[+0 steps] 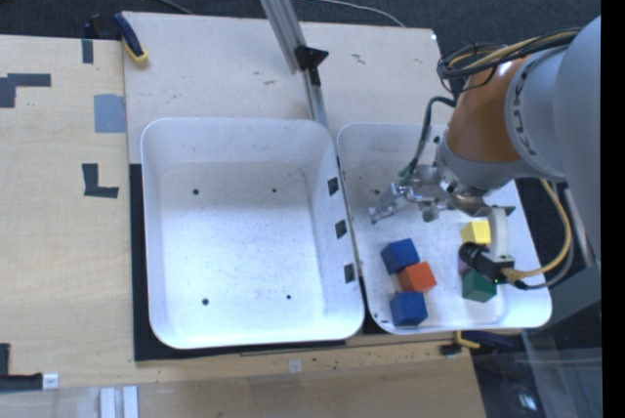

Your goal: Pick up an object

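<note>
My gripper [392, 197] hangs over the middle of the right bin [363, 145], its metal fingers spread open with nothing between them. Just in front of it lies a blue cube [398, 255], touching an orange cube [418, 276]. A second blue cube [408, 309] sits by the bin's front wall. To the right, partly under the arm's cables, are a yellow block [477, 231] and a green block [479, 287]. The grey arm with its orange band [483, 128] covers the bin's right rear part.
The left bin [156, 211] stands beside the right one, their walls meeting at the centre. A slanted metal rail [278, 1] runs down to the bins' rear edge. Black and yellow cables [547, 255] loop along the right bin's right side.
</note>
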Controlling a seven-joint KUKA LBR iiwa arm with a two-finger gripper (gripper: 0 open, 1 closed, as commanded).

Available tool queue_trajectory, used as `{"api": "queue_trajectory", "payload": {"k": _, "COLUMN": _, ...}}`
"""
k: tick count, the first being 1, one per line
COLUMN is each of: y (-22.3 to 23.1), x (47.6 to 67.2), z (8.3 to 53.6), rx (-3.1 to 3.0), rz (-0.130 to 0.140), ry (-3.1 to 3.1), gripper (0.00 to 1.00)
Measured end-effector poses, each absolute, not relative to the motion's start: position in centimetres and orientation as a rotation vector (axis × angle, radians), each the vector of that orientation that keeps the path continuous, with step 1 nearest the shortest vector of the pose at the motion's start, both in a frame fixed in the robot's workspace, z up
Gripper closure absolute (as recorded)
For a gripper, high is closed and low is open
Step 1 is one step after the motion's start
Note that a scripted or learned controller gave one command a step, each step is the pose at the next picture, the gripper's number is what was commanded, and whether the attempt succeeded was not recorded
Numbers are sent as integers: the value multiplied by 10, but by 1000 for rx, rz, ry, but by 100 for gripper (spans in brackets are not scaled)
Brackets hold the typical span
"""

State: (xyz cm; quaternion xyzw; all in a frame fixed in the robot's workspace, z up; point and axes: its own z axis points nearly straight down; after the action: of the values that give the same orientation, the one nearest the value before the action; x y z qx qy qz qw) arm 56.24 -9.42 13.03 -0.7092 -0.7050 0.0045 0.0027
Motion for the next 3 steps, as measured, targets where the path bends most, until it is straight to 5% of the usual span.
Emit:
{"api": "queue_trajectory", "payload": {"k": 2, "y": -96, "x": 506, "z": 91, "rx": -2219, "rz": 5, "ry": -2217, "gripper": 0}}
{"api": "queue_trajectory", "payload": {"k": 3, "y": -95, "x": 508, "z": 101, "rx": -2216, "rz": 4, "ry": -2219, "gripper": 100}}
